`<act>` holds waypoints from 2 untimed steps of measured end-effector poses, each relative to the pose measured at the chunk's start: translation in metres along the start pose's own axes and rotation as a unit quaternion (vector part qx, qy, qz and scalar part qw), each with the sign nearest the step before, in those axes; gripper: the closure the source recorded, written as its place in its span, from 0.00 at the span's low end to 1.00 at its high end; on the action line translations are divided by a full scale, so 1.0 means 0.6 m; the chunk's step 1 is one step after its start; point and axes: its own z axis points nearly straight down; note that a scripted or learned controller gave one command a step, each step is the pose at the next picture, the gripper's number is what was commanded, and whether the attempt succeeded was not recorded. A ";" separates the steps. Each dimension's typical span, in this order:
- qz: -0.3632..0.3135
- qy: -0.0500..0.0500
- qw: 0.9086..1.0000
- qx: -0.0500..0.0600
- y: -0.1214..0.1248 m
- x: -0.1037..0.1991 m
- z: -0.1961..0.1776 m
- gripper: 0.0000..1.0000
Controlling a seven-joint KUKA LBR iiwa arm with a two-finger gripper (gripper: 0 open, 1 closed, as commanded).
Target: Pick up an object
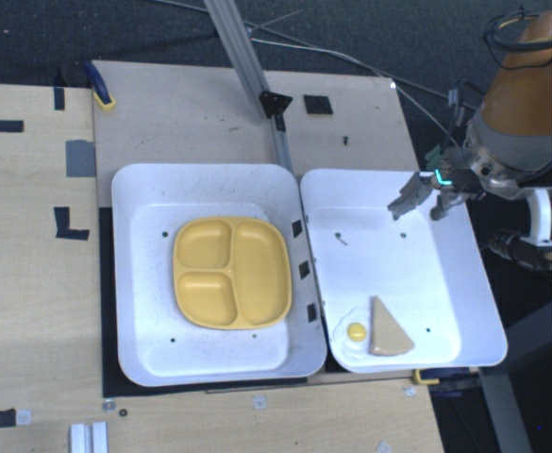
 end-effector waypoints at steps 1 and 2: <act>0.000 0.000 1.000 -0.001 0.001 0.000 -0.002 0.00; 0.001 -0.001 1.000 0.001 -0.003 -0.017 0.086 0.00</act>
